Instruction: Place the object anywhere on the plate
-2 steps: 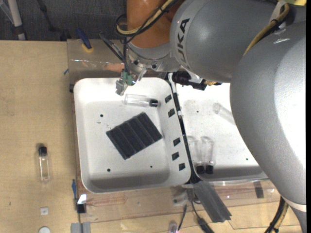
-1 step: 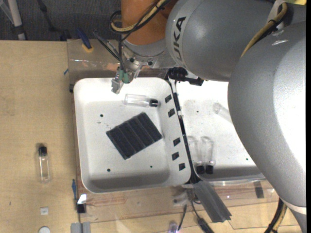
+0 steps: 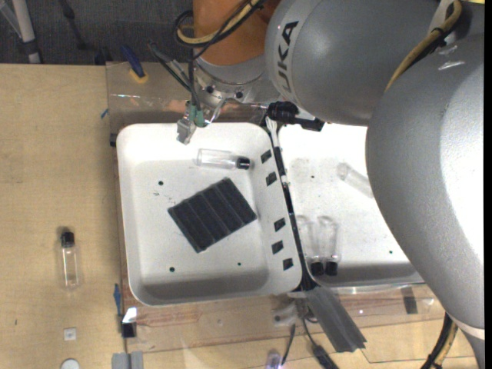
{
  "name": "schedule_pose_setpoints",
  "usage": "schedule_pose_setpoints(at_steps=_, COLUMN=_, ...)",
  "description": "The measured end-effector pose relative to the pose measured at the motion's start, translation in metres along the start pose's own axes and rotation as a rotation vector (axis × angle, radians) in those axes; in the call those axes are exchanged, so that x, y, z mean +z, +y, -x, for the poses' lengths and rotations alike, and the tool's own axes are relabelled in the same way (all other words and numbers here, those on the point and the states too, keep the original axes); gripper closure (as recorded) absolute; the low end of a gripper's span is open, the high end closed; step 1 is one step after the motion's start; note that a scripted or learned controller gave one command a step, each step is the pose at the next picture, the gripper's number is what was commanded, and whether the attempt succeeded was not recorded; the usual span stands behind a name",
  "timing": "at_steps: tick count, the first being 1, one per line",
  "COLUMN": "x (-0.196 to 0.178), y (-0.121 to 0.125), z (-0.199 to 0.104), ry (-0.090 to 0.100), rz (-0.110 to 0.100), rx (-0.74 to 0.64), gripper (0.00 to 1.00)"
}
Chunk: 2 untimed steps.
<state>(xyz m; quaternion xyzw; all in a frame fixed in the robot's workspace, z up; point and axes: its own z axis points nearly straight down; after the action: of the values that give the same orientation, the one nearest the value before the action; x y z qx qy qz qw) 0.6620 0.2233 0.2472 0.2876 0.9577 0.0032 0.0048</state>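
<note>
A black ribbed plate lies tilted in the middle of the left bin. A clear vial with a black cap lies on its side on the bin floor just behind the plate, apart from it. My gripper hangs over the left bin's back rim, a little to the left of and behind the vial. Nothing shows in its grasp. The grey arm and its orange band cover the top and right of the view.
Two clear vials with black caps lie in the right bin near the divider, and another clear one lies further back. A lone vial rests on the wooden bench left of the bins.
</note>
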Motion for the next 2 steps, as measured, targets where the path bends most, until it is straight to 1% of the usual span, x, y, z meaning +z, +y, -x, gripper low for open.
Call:
schedule_pose_setpoints(at_steps=1, x=-0.022, y=-0.033, z=0.016, ry=0.004, rz=-0.005, rx=-0.041, gripper=1.00)
schedule_pose_setpoints(at_steps=2, x=-0.004, y=-0.029, z=0.013, ry=0.007, rz=-0.008, rx=0.103, gripper=1.00)
